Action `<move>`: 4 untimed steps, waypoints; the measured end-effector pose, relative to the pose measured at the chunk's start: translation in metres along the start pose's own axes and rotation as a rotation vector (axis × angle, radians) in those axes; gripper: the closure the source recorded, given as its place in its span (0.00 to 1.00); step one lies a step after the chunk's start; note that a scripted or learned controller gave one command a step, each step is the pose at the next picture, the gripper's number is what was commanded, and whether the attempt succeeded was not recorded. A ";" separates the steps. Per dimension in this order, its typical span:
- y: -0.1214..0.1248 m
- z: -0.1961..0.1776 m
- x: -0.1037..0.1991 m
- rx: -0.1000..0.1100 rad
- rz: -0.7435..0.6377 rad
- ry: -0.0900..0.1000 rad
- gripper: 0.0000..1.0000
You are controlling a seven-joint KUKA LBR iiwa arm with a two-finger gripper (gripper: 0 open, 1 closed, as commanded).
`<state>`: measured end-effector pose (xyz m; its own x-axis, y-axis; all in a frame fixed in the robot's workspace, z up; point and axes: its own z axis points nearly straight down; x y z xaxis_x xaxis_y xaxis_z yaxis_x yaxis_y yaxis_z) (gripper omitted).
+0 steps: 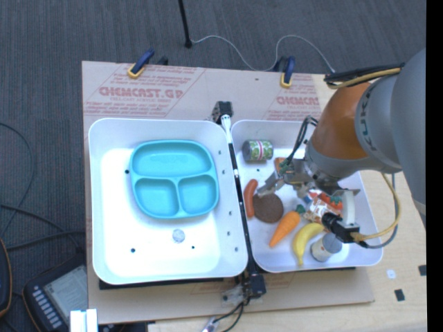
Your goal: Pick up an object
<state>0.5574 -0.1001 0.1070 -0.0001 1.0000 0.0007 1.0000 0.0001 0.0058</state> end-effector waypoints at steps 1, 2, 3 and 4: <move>-0.035 0.017 -0.002 -0.010 0.000 -0.002 0.00; -0.033 0.005 -0.003 -0.014 0.000 -0.003 1.00; 0.055 -0.130 0.024 0.002 -0.001 -0.002 1.00; 0.054 -0.128 0.024 0.006 0.000 -0.003 0.00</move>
<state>0.6112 -0.0761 0.2355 -0.0006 1.0000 -0.0022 1.0000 0.0006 -0.0001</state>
